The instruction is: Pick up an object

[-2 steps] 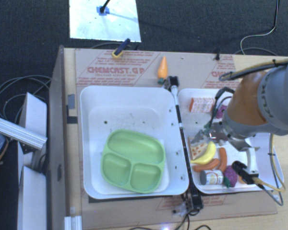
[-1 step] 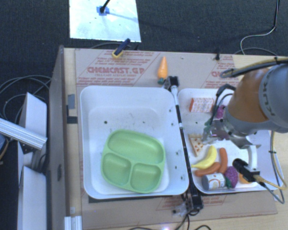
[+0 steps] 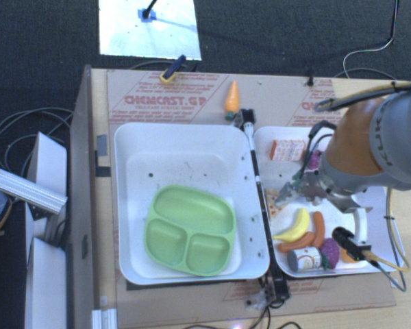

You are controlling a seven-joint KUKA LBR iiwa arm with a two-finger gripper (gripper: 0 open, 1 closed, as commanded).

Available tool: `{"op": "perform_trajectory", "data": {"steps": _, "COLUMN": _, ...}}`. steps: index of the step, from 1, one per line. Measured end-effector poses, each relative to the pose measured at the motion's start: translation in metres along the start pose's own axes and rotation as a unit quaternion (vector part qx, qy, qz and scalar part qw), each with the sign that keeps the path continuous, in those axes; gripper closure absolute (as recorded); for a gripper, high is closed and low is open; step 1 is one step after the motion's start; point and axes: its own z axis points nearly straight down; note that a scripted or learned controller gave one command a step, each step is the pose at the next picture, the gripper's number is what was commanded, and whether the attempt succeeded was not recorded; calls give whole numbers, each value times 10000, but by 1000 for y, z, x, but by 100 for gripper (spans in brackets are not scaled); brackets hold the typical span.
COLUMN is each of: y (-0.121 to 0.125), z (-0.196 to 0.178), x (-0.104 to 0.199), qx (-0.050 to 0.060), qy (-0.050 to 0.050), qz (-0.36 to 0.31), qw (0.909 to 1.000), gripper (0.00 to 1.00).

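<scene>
The right bin (image 3: 268, 140) holds a yellow banana (image 3: 296, 226), an orange-red sausage (image 3: 318, 227), a small can (image 3: 305, 258) lying on its side, a purple fruit (image 3: 329, 253) and an orange-and-white box (image 3: 287, 150) at the back. My gripper (image 3: 288, 194) is low in this bin, near its left wall. It hangs just above and left of the banana, over a flat pale piece on the floor. The grey arm with its orange band (image 3: 353, 142) covers the bin's right half. I see nothing held.
The left bin (image 3: 185, 132) holds a green divided plate (image 3: 190, 229). A toy carrot (image 3: 232, 96) and a yellow-and-blue tool (image 3: 171, 70) lie on the board behind the bins. A black rail (image 3: 259, 184) separates the bins. Cables trail at the right.
</scene>
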Motion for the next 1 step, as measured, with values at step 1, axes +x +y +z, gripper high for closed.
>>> {"op": "perform_trajectory", "data": {"steps": 1, "y": 47, "z": 12, "x": -8, "qx": 24, "qy": -9, "qz": -6, "qw": 10000, "gripper": 0}}
